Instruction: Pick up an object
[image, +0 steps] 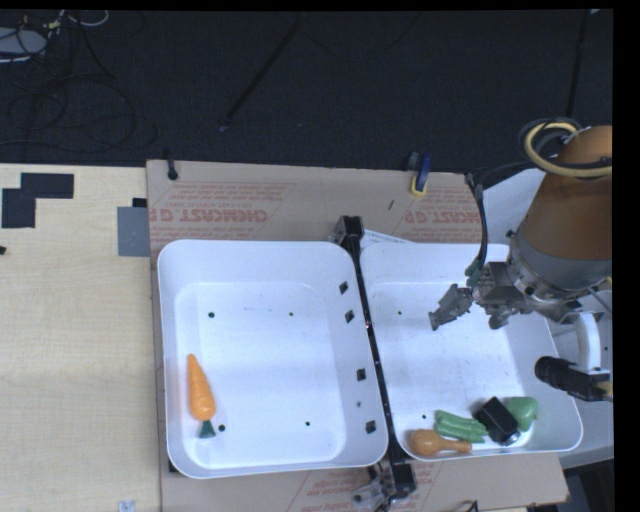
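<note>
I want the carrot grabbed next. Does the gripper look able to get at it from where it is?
Probably yes. The carrot lies alone near the left bin's left wall, with nothing on it. The gripper hangs over the right bin, so it must cross the divider.

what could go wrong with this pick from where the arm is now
The gripper hangs over bare floor of the right bin, so closing here would likely grab nothing. The green object, black object and orange-yellow object crowd the near wall, so fingers may hit the rim or nudge a neighbour.
</note>
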